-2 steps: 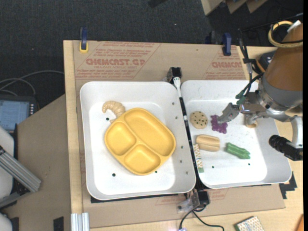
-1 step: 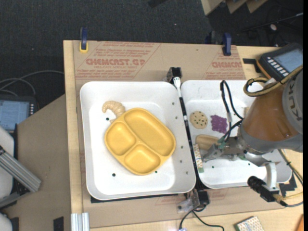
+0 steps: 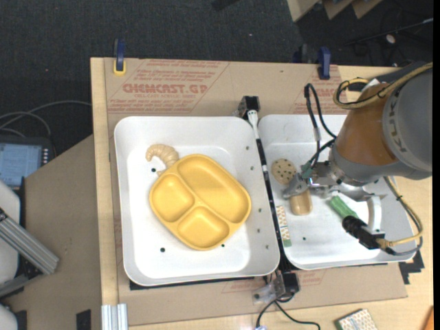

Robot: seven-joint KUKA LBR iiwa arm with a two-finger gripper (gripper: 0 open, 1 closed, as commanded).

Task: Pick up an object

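In the right bin (image 3: 323, 253) my gripper (image 3: 301, 186) hangs low at the left side, reaching in from the right. A small tan block (image 3: 300, 204) lies right under its tip, touching or nearly touching it. A round speckled brown cookie (image 3: 282, 170) lies just up and left of the gripper. A green stick-shaped object (image 3: 340, 205) lies to the right of the tan block, partly hidden under the arm.
The left bin (image 3: 130, 184) holds a yellow three-compartment plate (image 3: 199, 199) and a pale curved shrimp-like piece (image 3: 161, 154) at the plate's upper left. The divider between the bins (image 3: 265, 177) runs close to the gripper's left.
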